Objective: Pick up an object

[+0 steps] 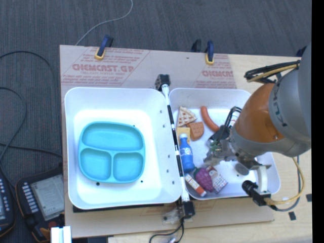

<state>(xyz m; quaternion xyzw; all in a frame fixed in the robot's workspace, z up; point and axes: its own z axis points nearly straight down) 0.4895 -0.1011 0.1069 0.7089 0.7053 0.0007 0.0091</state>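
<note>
Purple grape bunch [205, 177] in right bin [268, 178], just below-left of jaws [216, 151]; jaw state unclear.

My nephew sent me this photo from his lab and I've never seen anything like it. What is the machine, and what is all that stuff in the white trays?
The camera looks down at a slant on a bench. The grey and orange shape at right is a robot arm; its end effector reaches into the right bin. That bin holds toy food and small items: a hot dog, a pizza slice, a cookie, a blue bottle and purple grapes. The left bin holds a blue divided plate. I can't tell whether anything is gripped.
</note>
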